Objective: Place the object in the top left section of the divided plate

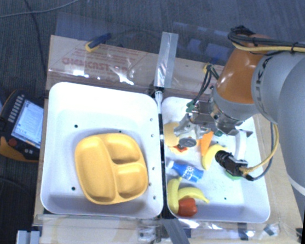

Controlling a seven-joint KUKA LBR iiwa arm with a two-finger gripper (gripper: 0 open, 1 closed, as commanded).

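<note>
- divided plate: yellow, left bin, lower centre of frame
- gripper: over right bin, above toy food; finger state can't tell
- bananas, tomato bottom of right bin

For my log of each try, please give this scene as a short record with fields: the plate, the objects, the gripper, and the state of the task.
plate: yellow divided plate in the left bin, all sections bare
objects: in the right bin: banana, red piece, blue and white packet, orange carrot-like piece, other small items
gripper: gripper low over the right bin, among the objects; grasp hidden
task state: nothing on the plate yet
</note>
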